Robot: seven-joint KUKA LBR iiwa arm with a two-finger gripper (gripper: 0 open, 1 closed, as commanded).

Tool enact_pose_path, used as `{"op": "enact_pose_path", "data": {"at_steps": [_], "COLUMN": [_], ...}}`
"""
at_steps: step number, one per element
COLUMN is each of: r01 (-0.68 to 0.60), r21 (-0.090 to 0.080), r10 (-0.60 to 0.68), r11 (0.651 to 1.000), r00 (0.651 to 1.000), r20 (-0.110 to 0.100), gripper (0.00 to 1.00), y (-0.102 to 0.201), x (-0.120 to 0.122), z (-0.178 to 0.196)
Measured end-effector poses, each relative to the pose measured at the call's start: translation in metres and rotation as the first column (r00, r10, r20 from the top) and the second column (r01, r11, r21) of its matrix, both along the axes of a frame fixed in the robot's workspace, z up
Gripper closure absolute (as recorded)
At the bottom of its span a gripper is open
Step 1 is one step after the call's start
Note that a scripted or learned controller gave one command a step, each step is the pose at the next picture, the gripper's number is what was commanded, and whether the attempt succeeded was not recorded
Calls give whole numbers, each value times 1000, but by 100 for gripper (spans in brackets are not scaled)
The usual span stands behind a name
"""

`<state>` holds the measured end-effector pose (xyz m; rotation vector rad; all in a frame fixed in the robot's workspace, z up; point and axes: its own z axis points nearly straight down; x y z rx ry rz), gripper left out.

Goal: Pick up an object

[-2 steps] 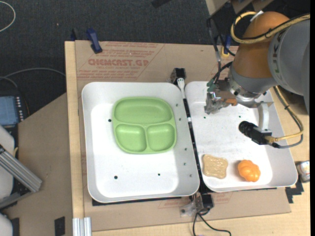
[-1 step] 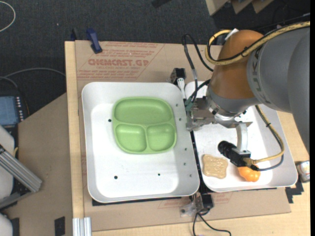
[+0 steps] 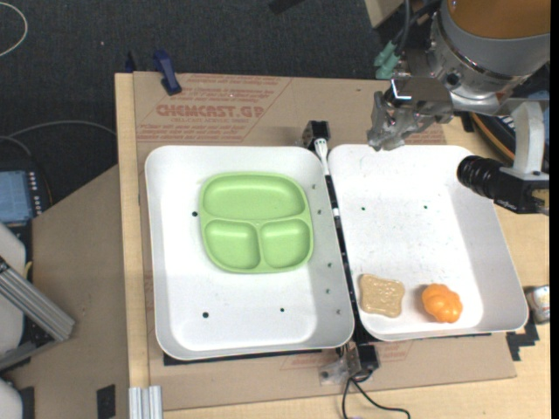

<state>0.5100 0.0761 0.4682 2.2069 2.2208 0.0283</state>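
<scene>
The claw (image 3: 387, 134) is hanging over the far edge of the right bin (image 3: 419, 225), near that bin's far-left corner, and its tip is too blurred and too small here to tell whether it is spread or closed; nothing is showing between its tips, so it is carrying no load that can be seen. The arm (image 3: 489, 24) is reaching in above it from the far right corner of the bench. The 2 things on offer are lying at the opposite side of the same bin, along its near edge: a tan biscuit (image 3: 382, 294) towards the near-left corner and an orange toy (image 3: 441, 303) just to its right, the 2 sitting close together but apart. The left bin (image 3: 175, 260) is holding a green tray (image 3: 257, 222) with 3 compartments, lying flat in its far half. Judging by this, the pick is sitting at its opening step, with the claw poised high and well apart from any target. The next move is calling for travel across the right bin to its near edge, then a descent centred on 1 item, with care that the neighbour is not being nudged.
</scene>
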Motion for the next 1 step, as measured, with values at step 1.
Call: {"op": "enact_pose_path", "data": {"at_steps": [1], "r01": [2], "r21": [-5], "r10": [-2], "r11": [1000], "r00": [1000], "r20": [-26], "gripper": [100], "y": [28], "x": [-32], "z": [-29]}}
